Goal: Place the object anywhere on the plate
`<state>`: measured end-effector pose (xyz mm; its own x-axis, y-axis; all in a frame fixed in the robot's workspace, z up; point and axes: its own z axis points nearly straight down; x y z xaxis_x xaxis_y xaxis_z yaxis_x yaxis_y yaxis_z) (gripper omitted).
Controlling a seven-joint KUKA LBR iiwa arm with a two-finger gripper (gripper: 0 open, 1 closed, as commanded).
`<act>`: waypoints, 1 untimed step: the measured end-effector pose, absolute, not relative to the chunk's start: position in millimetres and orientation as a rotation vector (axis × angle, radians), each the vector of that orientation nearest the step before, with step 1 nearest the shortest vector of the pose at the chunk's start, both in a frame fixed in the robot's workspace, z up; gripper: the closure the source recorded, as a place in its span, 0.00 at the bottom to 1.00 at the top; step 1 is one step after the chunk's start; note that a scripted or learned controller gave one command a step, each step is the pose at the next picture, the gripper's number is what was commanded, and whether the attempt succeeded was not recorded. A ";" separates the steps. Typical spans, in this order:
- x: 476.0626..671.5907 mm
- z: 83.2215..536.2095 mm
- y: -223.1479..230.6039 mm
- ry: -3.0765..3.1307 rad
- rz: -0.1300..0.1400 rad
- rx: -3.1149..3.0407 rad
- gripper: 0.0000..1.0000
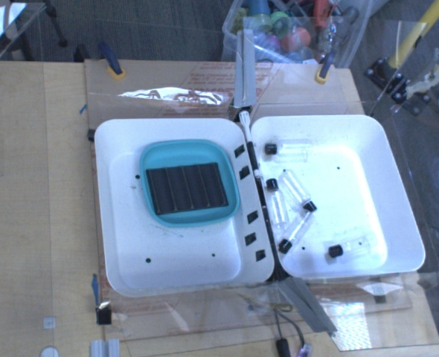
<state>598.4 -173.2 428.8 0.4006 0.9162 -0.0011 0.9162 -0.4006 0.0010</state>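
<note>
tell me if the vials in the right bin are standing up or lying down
Lying down: the clear vials rest on their sides on the right bin floor, black caps pointing sideways, none upright.

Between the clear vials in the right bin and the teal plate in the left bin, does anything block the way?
Only the bins' raised adjoining walls separate the vials from the teal plate; the plate already holds a dark ribbed block.

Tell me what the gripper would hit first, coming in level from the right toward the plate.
Travelling low, probably the right bin's outer rim, then the clear vials lying in it, then the wall between the bins. Higher up, the way to the plate looks free; height is unclear.
</note>
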 end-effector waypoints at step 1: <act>646.1 434.6 -207.1 1.553 -0.001 2.728 0.00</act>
